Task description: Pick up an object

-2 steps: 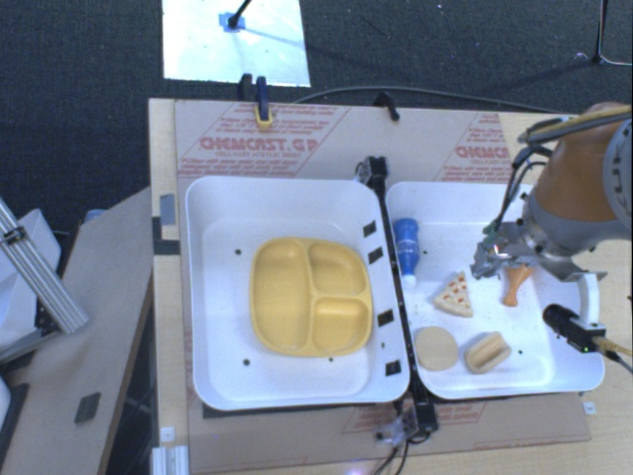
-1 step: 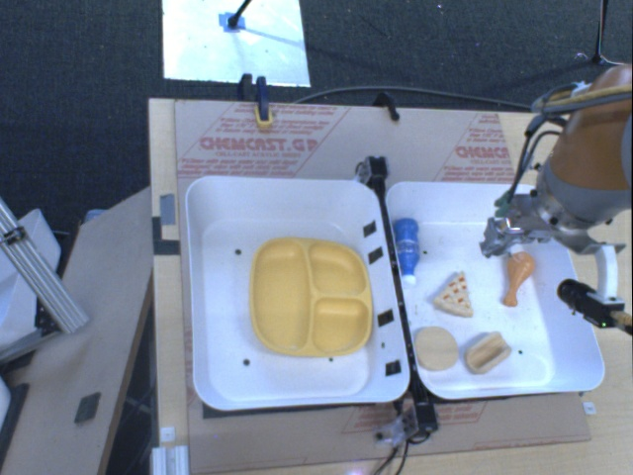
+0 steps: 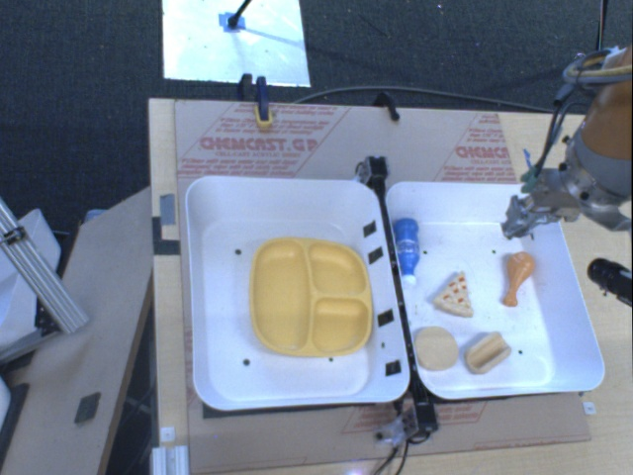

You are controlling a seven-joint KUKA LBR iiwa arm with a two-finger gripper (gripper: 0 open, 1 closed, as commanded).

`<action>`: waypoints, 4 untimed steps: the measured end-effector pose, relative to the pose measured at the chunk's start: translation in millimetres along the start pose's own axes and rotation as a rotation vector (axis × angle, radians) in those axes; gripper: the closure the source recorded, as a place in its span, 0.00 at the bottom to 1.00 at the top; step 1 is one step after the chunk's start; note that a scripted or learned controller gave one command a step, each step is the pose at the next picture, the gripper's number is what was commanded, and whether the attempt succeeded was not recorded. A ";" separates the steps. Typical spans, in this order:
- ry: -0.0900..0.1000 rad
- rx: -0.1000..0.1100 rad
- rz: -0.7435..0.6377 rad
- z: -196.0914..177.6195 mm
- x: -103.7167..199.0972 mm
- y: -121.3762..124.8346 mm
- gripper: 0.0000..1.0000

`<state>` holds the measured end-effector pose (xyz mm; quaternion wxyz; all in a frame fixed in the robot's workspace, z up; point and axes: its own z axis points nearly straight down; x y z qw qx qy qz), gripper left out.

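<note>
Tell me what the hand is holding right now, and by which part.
Nothing: the hand hovers above the drumstick in the right bin.

Two bins sit side by side on the bench (image 3: 119,265), touching along their inner walls. In the left bin (image 3: 213,206) a divided plate (image 3: 312,295) lies near the centre. In the right bin (image 3: 579,349) a bottle (image 3: 406,248) lies at 10 o'clock against the shared wall, a drumstick (image 3: 516,277) at 2 o'clock, a pizza slice (image 3: 455,295) at the centre, a round cookie (image 3: 435,347) at 7 o'clock, and a bread piece (image 3: 488,352) just right of it. The gripper (image 3: 521,218) hangs over the bin's 1 o'clock edge, behind the drumstick.
</note>
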<state>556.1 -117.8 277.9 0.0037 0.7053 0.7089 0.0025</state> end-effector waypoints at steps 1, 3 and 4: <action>0.003 0.006 -0.004 0.0 55.8 1.5 1.00; 0.004 0.007 -0.005 7.8 159.7 3.5 1.00; 0.003 0.009 -0.004 26.5 201.4 12.5 1.00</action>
